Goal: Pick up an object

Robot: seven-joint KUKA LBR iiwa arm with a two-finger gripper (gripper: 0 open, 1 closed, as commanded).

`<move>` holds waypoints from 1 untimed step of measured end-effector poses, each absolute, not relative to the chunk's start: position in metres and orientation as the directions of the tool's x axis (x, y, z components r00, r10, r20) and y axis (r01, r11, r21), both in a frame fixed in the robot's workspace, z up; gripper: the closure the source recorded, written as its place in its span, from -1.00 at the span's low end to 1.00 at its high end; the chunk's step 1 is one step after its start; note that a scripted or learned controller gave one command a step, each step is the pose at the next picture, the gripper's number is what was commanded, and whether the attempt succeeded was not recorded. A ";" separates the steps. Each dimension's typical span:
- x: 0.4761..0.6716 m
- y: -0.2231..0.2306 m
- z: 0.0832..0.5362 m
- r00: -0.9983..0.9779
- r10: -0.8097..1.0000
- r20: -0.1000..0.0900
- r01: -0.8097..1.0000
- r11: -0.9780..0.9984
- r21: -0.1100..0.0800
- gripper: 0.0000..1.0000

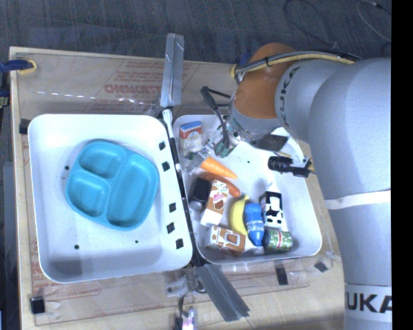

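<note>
The orange carrot (217, 168) lay in the right bin (304, 205), touching neighbouring cartons. The end effector (224, 145) hung just above it; we could not tell its state. We judged that crowding risked a glancing or double grasp. The left bin (48, 184) held a blue tray (113, 183).
</note>
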State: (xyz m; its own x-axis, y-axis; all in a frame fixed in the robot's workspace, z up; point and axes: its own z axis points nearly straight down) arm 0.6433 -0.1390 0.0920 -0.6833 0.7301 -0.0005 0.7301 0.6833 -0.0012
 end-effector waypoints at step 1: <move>0.624 -0.113 0.122 -0.704 0.710 -0.001 0.710 0.704 -0.015 -1.00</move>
State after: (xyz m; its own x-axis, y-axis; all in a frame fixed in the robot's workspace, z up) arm 0.6241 -0.1131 0.1216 -0.7043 0.7099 -0.0007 0.7098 0.7042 -0.0149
